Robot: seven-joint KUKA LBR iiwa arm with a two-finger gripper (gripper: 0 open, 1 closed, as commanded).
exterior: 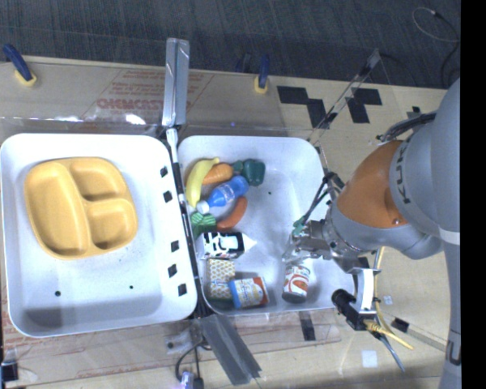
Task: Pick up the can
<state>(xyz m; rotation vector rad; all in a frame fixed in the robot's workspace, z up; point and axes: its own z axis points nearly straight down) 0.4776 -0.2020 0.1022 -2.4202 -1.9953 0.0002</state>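
In the right bin [308, 148], the hand [301, 254] pinches the can [296, 282].

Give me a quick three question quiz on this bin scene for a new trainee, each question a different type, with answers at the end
1. True or false: the yellow tray lies in the right bin.
2. Multiple choice: the gripper is right above which item? A) banana B) red and white can C) blue bottle
3. Fill in: the can with the blue lid lies near the right bin's ______ wall.

Key: 1 false, it lies in the left bin. 2 B. 3 front.
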